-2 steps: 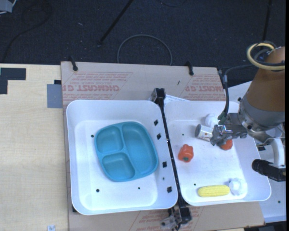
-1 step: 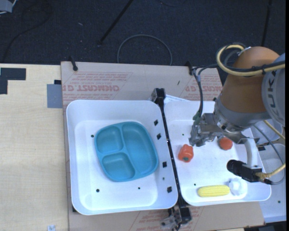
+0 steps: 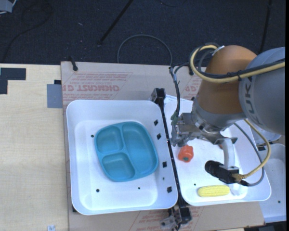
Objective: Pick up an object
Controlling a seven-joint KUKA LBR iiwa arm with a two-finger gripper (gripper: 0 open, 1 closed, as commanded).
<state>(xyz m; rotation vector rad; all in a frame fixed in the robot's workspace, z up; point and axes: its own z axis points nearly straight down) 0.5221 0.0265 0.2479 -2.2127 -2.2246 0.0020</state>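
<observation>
Closest to the camera, a yellow corn cob [image 3: 213, 191] lies on its side near the near edge of the right bin [image 3: 253, 189]. Farther in, by that bin's left wall, sits a small orange piece [image 3: 185, 154], rounded and stubby. The gripper [image 3: 182, 139] hangs right over its far side, so this looks like the thing meant to be picked. The arm's bulk hides the gap, so whether the gripper is wide or narrow cannot be told, nor whether it touches the orange piece. Judging by its look, the piece is probably light, hollow plastic, stiff and rather smooth. It might squirt out of a skewed pinch, so a hold across its widest middle seems safest. The left bin [image 3: 82, 129] holds a blue divided plate [image 3: 126, 150], lying flat, well apart from the gripper.
</observation>
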